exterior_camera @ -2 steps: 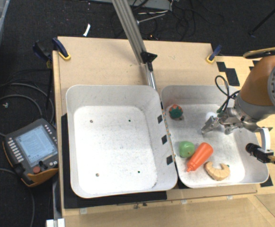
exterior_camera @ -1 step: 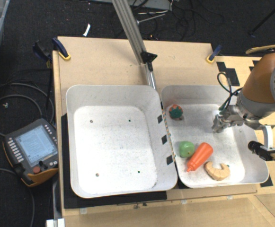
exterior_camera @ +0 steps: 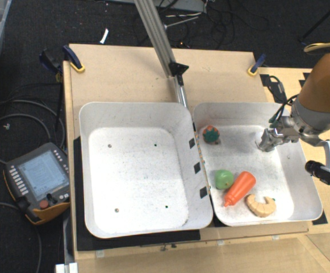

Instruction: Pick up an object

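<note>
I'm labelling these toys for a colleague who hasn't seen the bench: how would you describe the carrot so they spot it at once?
Start at the right-hand white bin and look to its near half. The carrot lies there at a slant between a green ball and a tan curved piece. It is the only long, orange, tapering toy in the bin.

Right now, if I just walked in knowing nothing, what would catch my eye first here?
Probably the bright orange carrot in the right-hand bin, lying beside a green ball and a tan curved piece. Next, the arm's gripper reaching in from the right, over that bin's upper part, apart from a small green-and-orange toy.
</note>
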`<state>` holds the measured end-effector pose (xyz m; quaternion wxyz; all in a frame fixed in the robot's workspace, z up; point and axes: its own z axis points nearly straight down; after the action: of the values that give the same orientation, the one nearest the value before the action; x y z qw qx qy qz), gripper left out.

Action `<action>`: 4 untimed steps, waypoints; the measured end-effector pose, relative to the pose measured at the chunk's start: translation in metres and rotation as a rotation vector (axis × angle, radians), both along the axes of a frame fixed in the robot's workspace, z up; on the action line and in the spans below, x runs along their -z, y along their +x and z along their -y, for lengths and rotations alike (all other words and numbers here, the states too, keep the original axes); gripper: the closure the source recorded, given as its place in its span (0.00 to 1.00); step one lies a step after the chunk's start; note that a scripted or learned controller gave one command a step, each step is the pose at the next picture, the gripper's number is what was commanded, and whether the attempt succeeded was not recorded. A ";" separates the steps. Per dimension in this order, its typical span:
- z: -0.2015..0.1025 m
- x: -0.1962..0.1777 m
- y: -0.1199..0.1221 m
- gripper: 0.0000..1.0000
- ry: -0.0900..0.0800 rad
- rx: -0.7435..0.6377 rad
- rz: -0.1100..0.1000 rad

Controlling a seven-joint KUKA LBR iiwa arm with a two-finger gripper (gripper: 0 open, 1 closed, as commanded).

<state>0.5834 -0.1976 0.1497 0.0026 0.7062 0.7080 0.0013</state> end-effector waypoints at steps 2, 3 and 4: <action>0.007 -0.064 0.009 1.00 0.000 0.000 -0.003; -0.049 -0.064 0.015 1.00 0.004 -0.006 -0.006; -0.101 -0.076 0.003 1.00 0.004 -0.006 -0.006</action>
<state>0.5866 -0.0963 0.2256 -0.0009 0.7043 0.7099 0.0008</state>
